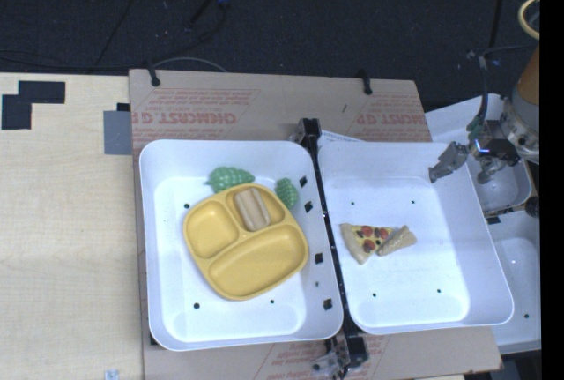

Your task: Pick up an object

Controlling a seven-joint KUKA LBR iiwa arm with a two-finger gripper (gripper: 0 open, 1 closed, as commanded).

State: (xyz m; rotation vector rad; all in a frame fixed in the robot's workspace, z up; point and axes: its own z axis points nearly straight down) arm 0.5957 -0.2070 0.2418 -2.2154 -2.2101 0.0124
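Observation:
A toy pizza slice (376, 241) lies flat in the middle of the right bin (441, 303). In the left bin (167, 299) sits a yellow divided tray (247, 250) with a tan bread-like piece (254, 208) in its upper right compartment. One green leafy toy (230, 178) lies by the tray's far edge and another (286, 191) by its right corner. My gripper (467, 160) hangs over the right bin's far right corner, well apart from the pizza slice, with nothing visible in it.
A black clamp bar (319, 219) runs between the two bins. Both bins rest on a cardboard sheet (264, 105). A wooden table surface (62, 219) lies to the left, and white trays (520, 255) lie off the right bin's edge.

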